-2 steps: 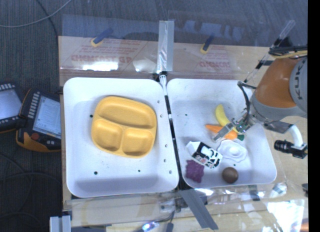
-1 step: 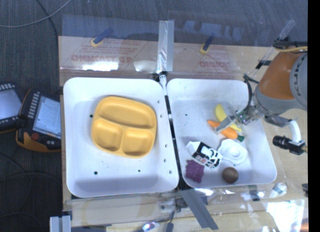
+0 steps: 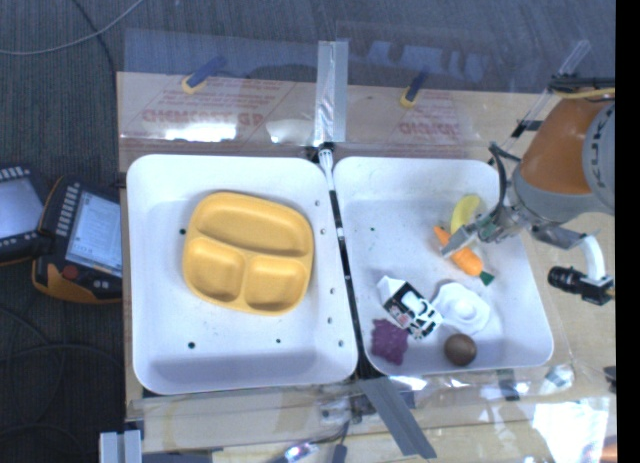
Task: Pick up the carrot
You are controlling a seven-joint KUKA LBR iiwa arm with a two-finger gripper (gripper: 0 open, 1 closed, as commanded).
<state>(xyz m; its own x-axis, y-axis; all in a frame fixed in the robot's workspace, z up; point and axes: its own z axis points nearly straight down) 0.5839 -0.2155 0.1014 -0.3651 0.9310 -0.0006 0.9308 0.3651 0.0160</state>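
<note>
The carrot (image 3: pixel 467 259) is small and orange with a green tip. It lies at a slant in the right bin (image 3: pixel 390 191), near that bin's right wall. My gripper (image 3: pixel 472 237) comes in from the right and sits low, directly over the carrot's middle. It hides that part, so orange shows on both sides of it. The view does not show whether the carrot is gripped.
A yellow piece (image 3: pixel 464 212) lies just behind the gripper. In front of the carrot are a white item (image 3: pixel 463 304), a black-and-white carton (image 3: pixel 409 307), a purple bunch (image 3: pixel 388 342) and a brown ball (image 3: pixel 460 349). A yellow divided plate (image 3: pixel 247 251) sits in the left bin (image 3: pixel 160 351).
</note>
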